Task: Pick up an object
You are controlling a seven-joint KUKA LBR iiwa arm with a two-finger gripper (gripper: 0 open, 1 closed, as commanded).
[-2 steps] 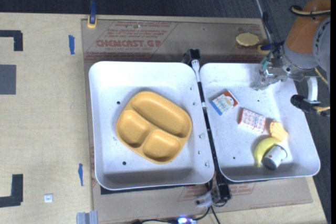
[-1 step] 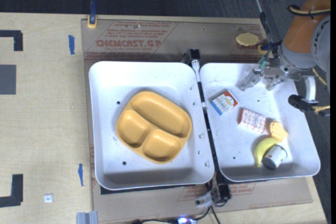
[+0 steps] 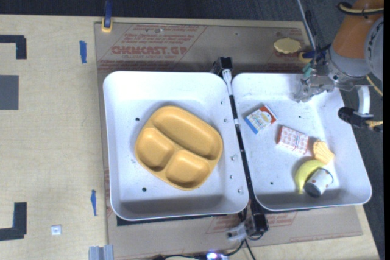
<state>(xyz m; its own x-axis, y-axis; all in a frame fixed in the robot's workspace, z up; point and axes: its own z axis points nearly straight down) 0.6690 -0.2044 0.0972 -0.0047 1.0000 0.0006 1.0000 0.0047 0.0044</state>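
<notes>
While I scan from the left, I log a yellow divided tray (image 3: 178, 146) alone in the left bin (image 3: 122, 94). The right bin (image 3: 359, 189) carries a small blue-and-white card (image 3: 259, 119), a red-patterned packet (image 3: 292, 139), an orange scrap (image 3: 323, 151) and a yellow fruit (image 3: 304, 172) touching a grey cylinder (image 3: 318, 182). I judge the packet light and flat, hard to pinch; the fruit looks firm and rounded, best gripped across its middle. The gripper (image 3: 308, 91) hovers over the bin's far corner, holding nothing I can see; its opening I cannot tell. Room is ample mid-bin, tight near walls
</notes>
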